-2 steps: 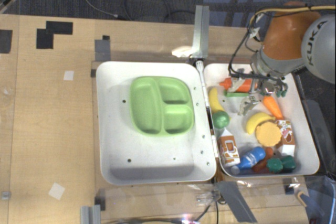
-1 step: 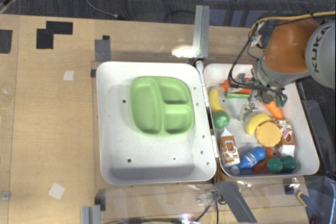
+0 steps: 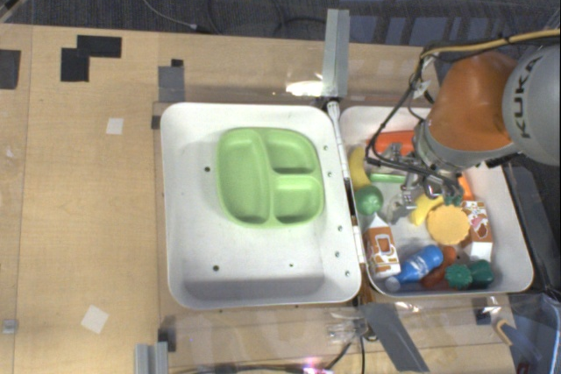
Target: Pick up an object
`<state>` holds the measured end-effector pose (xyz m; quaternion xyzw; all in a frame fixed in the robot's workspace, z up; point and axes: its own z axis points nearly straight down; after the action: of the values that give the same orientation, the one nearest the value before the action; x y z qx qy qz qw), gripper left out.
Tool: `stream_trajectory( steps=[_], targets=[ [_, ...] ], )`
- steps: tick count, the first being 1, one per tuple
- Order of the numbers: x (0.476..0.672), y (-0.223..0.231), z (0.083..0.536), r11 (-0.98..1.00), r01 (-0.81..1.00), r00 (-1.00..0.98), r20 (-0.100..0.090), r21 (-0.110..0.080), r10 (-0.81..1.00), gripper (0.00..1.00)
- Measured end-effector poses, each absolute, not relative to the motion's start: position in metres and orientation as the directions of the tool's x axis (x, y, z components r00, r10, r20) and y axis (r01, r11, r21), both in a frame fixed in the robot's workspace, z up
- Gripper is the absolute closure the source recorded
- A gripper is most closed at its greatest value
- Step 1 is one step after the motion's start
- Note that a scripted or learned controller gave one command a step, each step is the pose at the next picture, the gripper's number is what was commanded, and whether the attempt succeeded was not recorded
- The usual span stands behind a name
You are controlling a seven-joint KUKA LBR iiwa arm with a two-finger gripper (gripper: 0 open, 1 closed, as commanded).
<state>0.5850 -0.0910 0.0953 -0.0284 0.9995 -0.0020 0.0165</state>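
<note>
The gripper (image 3: 419,188) hangs low over the right bin (image 3: 517,263), its dark metal parts mixed in with the clutter below, and I cannot tell how it is set or whether anything is caught in it. Just beside it on the near right lies a round yellow disc (image 3: 449,225), with a small yellow piece (image 3: 424,208) touching the disc on its left. To the left of the gripper sits a green ball (image 3: 367,201), and beyond that, against the bin's left wall, a yellow banana-like shape (image 3: 358,167). Nearer the front of the bin lie an orange and white carton (image 3: 381,250), a blue bottle (image 3: 419,263) tilted on its side, a reddish object (image 3: 438,278) just by the bottle, and two dark green round pieces (image 3: 468,275) side by side. A patterned small box (image 3: 478,220) rests at the right of the disc. An orange flat item (image 3: 396,143) shows at the far side, partly under black cables.

Above the gripper the arm's orange band (image 3: 472,105) and grey body (image 3: 530,92) reach in from the right.

The left bin (image 3: 188,188) holds a light green divided tray (image 3: 267,176), lying flat near its middle. Both bins sit on a pale wooden bench (image 3: 79,215), touching along a shared edge.
</note>
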Motion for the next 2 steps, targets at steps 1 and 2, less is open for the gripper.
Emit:
stream_trajectory(
  steps=[1, 2],
  targets=[
    [0.557, -0.095, 0.095, 1.000, -0.010, -0.999, -0.037, -0.003, -0.010, 0.00],
    [0.563, -0.095, 0.108, 1.000, -0.015, -0.998, -0.053, -0.005, -0.015, 1.00]
  ],
)
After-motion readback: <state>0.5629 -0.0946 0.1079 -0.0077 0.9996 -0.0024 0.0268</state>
